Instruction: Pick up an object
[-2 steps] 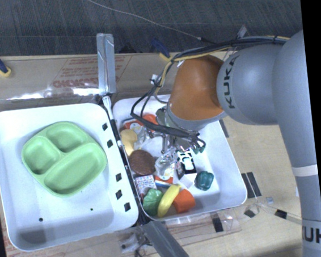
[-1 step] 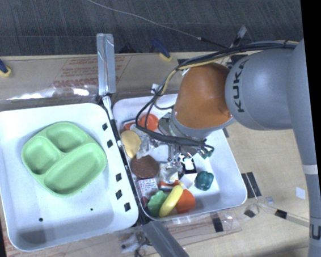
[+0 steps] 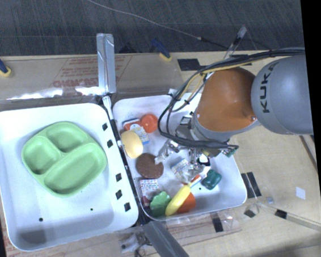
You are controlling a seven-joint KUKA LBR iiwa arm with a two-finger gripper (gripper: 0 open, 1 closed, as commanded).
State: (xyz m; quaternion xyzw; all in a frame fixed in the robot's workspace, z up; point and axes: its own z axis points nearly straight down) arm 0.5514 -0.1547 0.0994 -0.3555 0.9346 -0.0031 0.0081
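Down in the right bin [image 3: 236, 194] the tool [image 3: 194, 162] is hanging low over the toys, just under the orange band [image 3: 225, 101] of the grey arm [image 3: 280, 98]. I cannot tell how the tool is set, because the arm is hiding most of it, and nothing can be seen gripped in it.

Many small things are lying in the right bin. A round brown cookie [image 3: 149, 165] is sitting flat near the middle, close to the tool on its left. A pale yellow egg shape [image 3: 132, 143] is lying just above the cookie, near the wall between the bins. An orange ball [image 3: 149, 122] is resting near the top, next to a small packet [image 3: 135, 127] with red on it. A teal block [image 3: 212, 179] is lying just to the right of the tool and a bit lower. At the bottom edge a yellow banana [image 3: 178, 200] is lying tilted, with a green toy [image 3: 159, 202] touching it on the left and an orange piece [image 3: 187, 204] under it. A little card [image 3: 149, 185] with red marks is lying below the cookie.

In the left bin [image 3: 22, 225] a green plate [image 3: 65, 158] with three parts is sitting alone.

Both bins are sitting side by side on the bench [image 3: 279, 169].
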